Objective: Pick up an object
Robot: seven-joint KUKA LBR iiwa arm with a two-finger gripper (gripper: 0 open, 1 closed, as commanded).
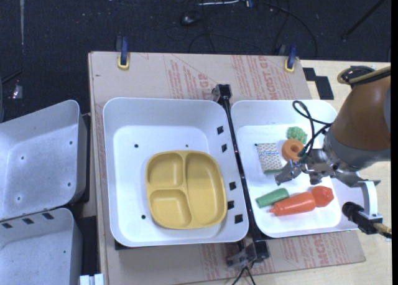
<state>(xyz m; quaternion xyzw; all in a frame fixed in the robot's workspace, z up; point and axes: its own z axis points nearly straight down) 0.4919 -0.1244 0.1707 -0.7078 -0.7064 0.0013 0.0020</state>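
The right bin (249, 122) holds several objects. A green piece (296, 133) lies at the back with an orange ring (291, 150) just in front of it, and a speckled white packet (268, 156) to their left. Toward the front lie a green pickle-shaped piece (272, 197) and an orange-red carrot-like piece (303, 202). My gripper (298, 175) hangs over the middle of this bin, between the ring and the carrot-like piece. It is open, with its two dark fingers apart and nothing between them.
The left bin (118, 122) holds a yellow divided plate (185, 188). A black divider (231, 147) runs between the bins. The arm's orange band (367, 109) looms over the right bin's right side. Folded white bin panels (37, 159) lie left of the bench.
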